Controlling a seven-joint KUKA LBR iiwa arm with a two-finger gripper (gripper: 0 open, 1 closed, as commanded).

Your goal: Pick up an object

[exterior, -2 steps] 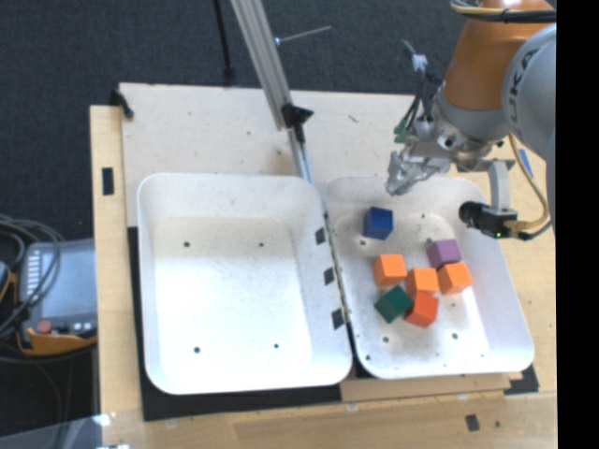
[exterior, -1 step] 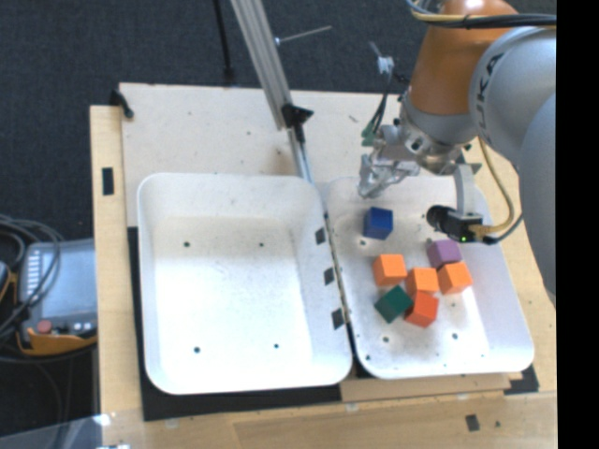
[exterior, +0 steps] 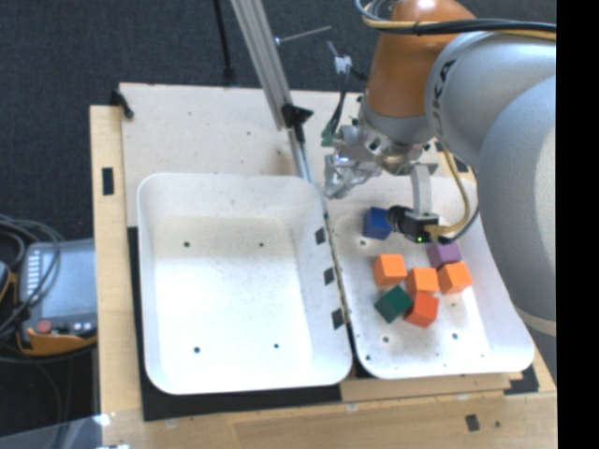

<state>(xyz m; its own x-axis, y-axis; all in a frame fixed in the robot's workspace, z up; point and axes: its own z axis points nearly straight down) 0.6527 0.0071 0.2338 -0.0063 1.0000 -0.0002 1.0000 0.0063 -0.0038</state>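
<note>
— Grey arm (exterior: 505, 157), bulky and close to the lens, fills the right side; its orange band (exterior: 412, 45) sits above the wrist. What about the gripper?

— The gripper (exterior: 342, 181) hangs over the far left corner of the right bin (exterior: 449, 349), close to the edge where the 2 bins meet. Whether it is wide or narrow I cannot tell; it is small and blurred against the white. I see no object in it.

— And the objects to pick?

— All 7 lie in the right bin. A blue cube (exterior: 377, 223) is nearest the gripper, toward the near right of it and apart from it. Further toward the near edge comes a cluster: a purple cube (exterior: 444, 253), 3 orange cubes (exterior: 390, 268), a green cube (exterior: 394, 303) and a red cube (exterior: 422, 310), packed close, several perhaps touching.

— Anything else nearby?

— A black fitting with a green light (exterior: 418, 226) hangs just right of the blue cube. The left bin (exterior: 234, 279) lies beside the right one on the wooden bench (exterior: 108, 251). An aluminium rail (exterior: 262, 54) slants down from the top toward the gripper
</note>
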